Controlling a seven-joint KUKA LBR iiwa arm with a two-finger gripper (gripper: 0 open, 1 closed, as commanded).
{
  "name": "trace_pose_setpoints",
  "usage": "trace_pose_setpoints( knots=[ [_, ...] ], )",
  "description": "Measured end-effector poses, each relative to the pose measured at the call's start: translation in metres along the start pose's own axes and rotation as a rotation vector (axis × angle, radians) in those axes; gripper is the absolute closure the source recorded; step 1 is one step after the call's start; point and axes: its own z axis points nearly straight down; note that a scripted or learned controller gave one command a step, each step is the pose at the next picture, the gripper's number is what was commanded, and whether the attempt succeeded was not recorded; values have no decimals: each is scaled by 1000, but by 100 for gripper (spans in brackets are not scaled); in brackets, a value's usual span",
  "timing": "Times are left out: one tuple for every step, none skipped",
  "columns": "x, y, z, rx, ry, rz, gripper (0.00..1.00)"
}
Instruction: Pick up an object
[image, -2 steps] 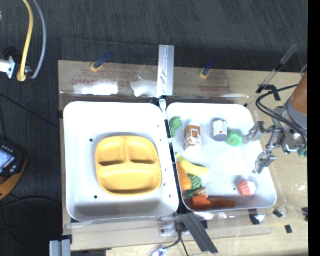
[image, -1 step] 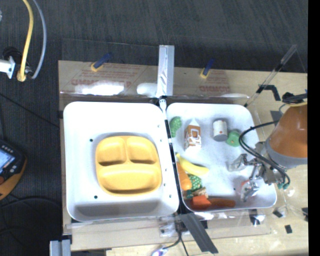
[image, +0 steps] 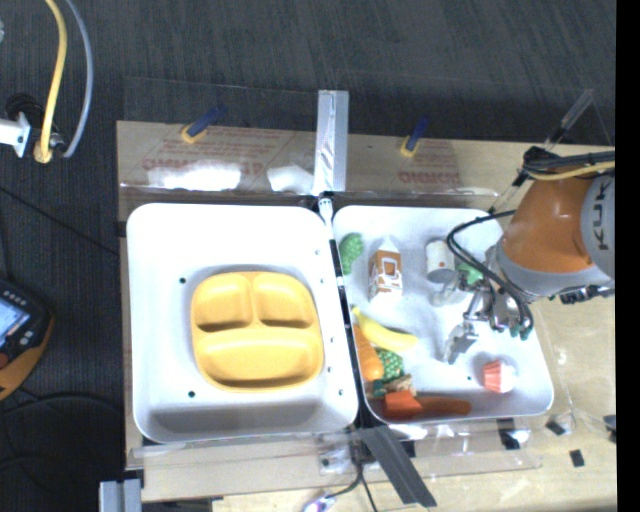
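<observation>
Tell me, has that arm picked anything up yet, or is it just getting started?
Nothing looks picked up yet. The claw hangs low in the right bin, with nothing visibly held. The toy items lie there: a banana, a small carton, a cupcake. The yellow tray sits in the left bin. The grab and lift remain.

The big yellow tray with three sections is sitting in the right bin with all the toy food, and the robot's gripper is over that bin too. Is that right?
Not quite. The camera view shows the yellow three-section plastic tray in the left white bin, by itself. The toy food lies in the right white bin, and the gripper is over that right bin.
</observation>
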Motion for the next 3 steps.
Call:
trace_pose_setpoints(
  knots=[
    [-84,-7,8,-3,94,-112,0],
    [-85,22,11,20,114,-127,0],
    [-91,88,3,0,5,-230,0]
  ],
)
